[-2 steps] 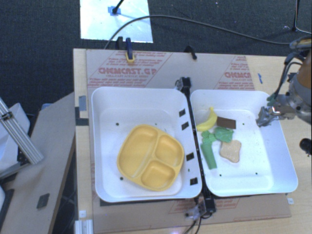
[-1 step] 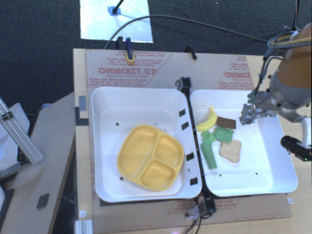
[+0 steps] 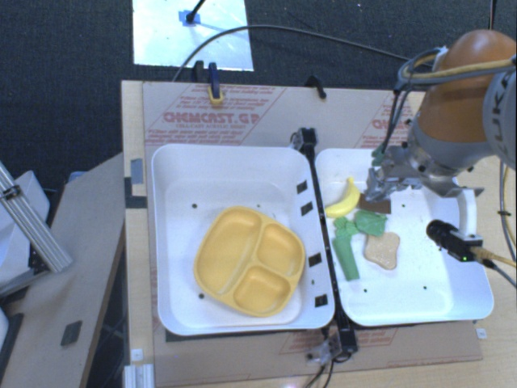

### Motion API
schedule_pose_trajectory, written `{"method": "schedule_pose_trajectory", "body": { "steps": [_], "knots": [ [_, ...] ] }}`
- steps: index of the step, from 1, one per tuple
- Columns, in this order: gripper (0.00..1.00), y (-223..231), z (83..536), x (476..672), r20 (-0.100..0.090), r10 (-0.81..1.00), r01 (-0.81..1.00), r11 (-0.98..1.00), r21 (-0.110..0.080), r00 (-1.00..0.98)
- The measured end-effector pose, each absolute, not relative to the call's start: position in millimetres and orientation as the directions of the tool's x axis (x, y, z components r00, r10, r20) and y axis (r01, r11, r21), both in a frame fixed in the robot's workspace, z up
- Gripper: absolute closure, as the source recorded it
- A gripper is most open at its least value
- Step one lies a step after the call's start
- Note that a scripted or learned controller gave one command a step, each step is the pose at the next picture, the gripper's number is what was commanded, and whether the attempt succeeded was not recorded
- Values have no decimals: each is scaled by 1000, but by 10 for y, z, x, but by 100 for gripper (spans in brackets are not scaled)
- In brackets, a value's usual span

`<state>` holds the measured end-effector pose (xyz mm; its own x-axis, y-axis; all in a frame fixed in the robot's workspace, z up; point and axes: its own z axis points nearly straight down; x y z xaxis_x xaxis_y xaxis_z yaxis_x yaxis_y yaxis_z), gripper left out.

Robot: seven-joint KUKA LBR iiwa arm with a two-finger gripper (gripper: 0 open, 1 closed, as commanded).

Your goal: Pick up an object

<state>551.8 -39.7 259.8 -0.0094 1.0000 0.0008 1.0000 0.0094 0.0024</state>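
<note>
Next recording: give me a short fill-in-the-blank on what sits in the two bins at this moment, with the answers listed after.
1. The divided tray in the left bin is coloured ____.
2. That tray has ____ compartments.
3. The banana lies in the ____ bin, beside the gripper.
4. The long toy vegetable below the banana is coloured ____.

Missing words: yellow; three; right; green

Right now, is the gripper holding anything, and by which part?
Cannot be told: the gripper sits low over the right bin, beside the banana.
</note>
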Motion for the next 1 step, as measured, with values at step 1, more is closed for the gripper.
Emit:
{"method": "schedule_pose_trajectory", "body": {
  "steps": [1],
  "knots": [
    [100,31,2548,5534,1,1000,1000,9,1,-9]
  ]
}}
